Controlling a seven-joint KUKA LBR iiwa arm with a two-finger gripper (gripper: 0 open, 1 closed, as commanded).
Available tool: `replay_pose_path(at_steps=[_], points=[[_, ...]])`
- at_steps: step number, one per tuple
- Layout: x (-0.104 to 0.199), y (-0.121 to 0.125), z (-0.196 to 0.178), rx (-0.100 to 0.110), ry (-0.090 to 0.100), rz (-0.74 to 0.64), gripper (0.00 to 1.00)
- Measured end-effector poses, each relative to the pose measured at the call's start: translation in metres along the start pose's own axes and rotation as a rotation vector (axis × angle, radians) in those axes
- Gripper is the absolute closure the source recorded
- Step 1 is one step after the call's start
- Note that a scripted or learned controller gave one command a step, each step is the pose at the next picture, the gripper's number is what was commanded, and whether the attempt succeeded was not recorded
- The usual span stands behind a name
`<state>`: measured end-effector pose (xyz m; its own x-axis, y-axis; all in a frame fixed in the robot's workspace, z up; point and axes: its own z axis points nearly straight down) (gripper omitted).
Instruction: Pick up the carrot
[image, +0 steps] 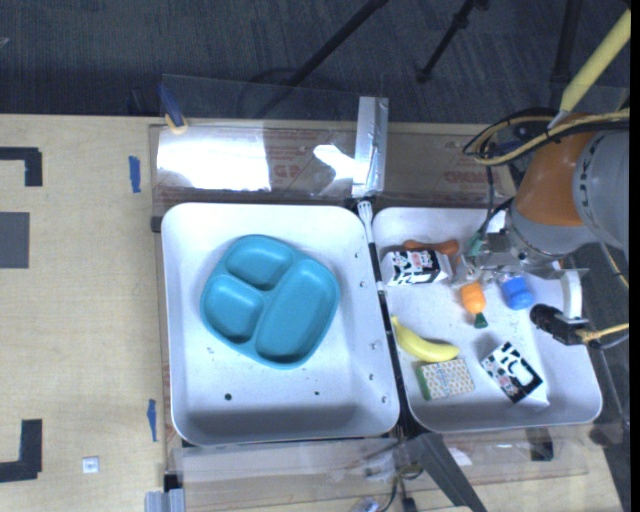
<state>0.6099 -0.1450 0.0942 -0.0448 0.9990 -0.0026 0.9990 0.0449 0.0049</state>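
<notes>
Bench top (70, 330): pale wood, lying left of the left white bin (190, 400).
Black tape marks (25, 165): corner shapes on the wood, well left of that bin, one high and one low.
Blue tape bits (134, 173): just off the bin's left side.
Clear panel (260, 155): shiny, behind the bin, catching glare.
Floor (250, 45): dark carpet beyond the bench.
Tripod legs (450, 40): black, on that carpet.

- The carrot (472, 300) lay crowded: the arm's wrist (520, 235) hung close above, a blue object (516, 292) just beside.
- Bare floor of the right bin (570, 385) stayed free between banana (423, 343) and patterned black-and-white box (511, 371).
</notes>
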Motion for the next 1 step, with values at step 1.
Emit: replay_pose_path(at_steps=[1], points=[[0.0416, 0.0096, -0.1091, 0.007, 0.003, -0.212, 1.0]])
